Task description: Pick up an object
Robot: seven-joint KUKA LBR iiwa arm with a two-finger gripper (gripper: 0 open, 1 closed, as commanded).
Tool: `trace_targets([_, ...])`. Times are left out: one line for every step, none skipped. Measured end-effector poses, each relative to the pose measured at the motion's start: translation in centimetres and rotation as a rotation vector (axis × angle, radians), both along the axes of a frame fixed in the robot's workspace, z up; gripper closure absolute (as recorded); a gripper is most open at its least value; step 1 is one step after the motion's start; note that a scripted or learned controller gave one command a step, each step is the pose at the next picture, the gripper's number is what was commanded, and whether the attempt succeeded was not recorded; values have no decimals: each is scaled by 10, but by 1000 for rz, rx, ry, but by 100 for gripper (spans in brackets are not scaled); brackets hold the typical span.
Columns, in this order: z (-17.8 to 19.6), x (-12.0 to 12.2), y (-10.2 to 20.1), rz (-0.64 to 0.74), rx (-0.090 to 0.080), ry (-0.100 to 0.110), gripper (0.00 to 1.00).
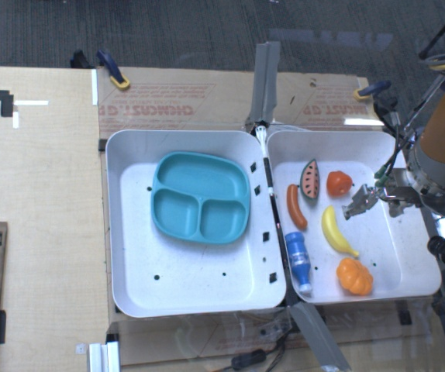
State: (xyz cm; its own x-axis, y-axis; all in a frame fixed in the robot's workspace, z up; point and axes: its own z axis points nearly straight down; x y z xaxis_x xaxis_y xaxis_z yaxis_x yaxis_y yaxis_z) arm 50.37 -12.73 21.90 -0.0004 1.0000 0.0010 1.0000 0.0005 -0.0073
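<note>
Left bin (125, 231): teal tray (201, 198). Right bin (408, 273): hotdog (296, 207), watermelon slice (309, 180), tomato (339, 182), banana (336, 232), bottle (298, 261), orange pepper (354, 277). Gripper (356, 205) low beside banana, fingers spread, holding nothing.

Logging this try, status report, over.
End effector above right bin, nothing between fingers. Banana just below it, tomato beside. Nothing blocking.

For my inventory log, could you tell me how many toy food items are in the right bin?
5: watermelon slice, tomato, hot dog, banana and orange pepper. The blue bottle isn't counted.
</note>
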Motion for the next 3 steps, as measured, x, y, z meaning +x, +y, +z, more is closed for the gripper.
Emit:
trace_targets([-129, -11, 0, -4, 0, -3, 0])
trace_targets([-123, -12, -1, -9, 2, 2, 100])
trace_targets([-30, 61, 61, 0, -2, -3, 100])
